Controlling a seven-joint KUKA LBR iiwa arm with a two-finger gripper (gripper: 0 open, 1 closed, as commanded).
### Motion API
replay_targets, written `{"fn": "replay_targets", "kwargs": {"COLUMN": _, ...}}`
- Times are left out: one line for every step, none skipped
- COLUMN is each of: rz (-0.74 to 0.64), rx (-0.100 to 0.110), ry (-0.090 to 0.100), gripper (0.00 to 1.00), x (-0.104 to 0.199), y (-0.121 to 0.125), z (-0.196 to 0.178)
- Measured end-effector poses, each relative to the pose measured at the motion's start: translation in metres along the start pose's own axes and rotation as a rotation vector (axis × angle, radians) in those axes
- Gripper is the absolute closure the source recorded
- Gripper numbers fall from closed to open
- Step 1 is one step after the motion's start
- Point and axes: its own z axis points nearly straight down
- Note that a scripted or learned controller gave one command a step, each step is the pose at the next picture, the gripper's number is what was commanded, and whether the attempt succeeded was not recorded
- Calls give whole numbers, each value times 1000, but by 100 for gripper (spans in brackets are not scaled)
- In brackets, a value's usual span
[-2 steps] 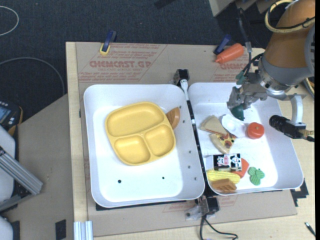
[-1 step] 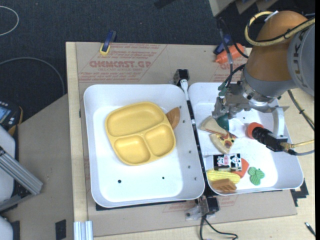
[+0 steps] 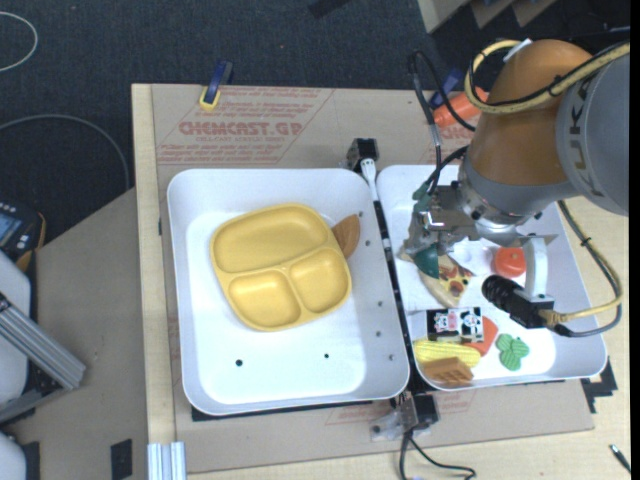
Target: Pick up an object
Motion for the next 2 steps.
{"fn": "replay_targets", "kwargs": {"rz": -2, "rx": 0, "ry": 1, "gripper": 100, "x": 51, "y": -22, "z": -12}}
{"fn": "replay_targets", "kwargs": {"rz": 5, "rx": 0, "ry": -2, "gripper": 100, "x": 37, "y": -16, "z": -4}}
